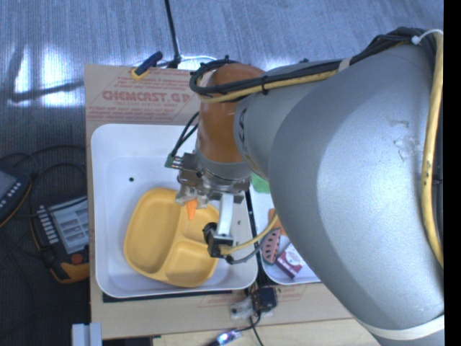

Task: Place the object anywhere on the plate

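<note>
- Far left, on the floor beside the bench: a dark handheld device (14, 187), a grey keypad-like unit (63, 222) w/ an orange-yellow thing (73, 270) just below it.
- Cardboard sheet (137, 96) w/ red print lies under the top of the left bin; a blue-yellow clip-like item (147, 64) sits at its upper edge.
- Left bin (115, 157), white & shallow, holds the yellow plate (162, 240) — divided into compartments, lying in the bin's lower half.
- Small orange object (191, 209), carrot-like, hangs point-down over the plate's upper right part, clamped betw. the fingers of the gripper (193, 199). Can't tell if its tip touches the plate.
- Arm's orange band (220, 132) sits right above the gripper; a white bracket w/ black connector (223, 229) & cables run down alongside it, over the plate's right edge.
- Right bin (268, 269), mostly hidden by the grey arm (346, 186): a green bit (259, 184), a watermelon-slice-like piece (271, 245) & a red-white item (289, 262) show at its left side.
</note>
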Motion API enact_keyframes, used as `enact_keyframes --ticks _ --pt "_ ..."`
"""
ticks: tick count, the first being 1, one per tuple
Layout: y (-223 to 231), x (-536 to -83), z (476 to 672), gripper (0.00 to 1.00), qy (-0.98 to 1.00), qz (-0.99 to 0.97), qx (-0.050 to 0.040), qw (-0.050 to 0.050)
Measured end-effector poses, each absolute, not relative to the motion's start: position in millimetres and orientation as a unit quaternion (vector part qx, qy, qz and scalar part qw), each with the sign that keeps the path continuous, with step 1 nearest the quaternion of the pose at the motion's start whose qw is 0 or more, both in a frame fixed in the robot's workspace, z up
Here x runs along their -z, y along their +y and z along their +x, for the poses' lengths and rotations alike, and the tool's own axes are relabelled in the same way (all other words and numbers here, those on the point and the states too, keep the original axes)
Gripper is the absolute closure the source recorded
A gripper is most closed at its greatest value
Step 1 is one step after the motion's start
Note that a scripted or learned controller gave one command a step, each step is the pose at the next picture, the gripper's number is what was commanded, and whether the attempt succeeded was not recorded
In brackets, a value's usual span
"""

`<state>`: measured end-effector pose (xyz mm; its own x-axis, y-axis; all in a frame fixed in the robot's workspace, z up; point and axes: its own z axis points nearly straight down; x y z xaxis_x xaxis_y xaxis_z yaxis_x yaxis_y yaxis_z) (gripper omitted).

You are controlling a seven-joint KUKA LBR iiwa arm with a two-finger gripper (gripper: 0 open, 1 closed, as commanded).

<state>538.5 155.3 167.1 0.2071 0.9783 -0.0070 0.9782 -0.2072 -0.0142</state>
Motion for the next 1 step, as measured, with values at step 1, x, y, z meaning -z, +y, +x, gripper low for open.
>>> enact_keyframes --ticks 1 --pt "153.3 -170.7 540.8 0.00 -0.628 -0.778 -0.0040 0.001"
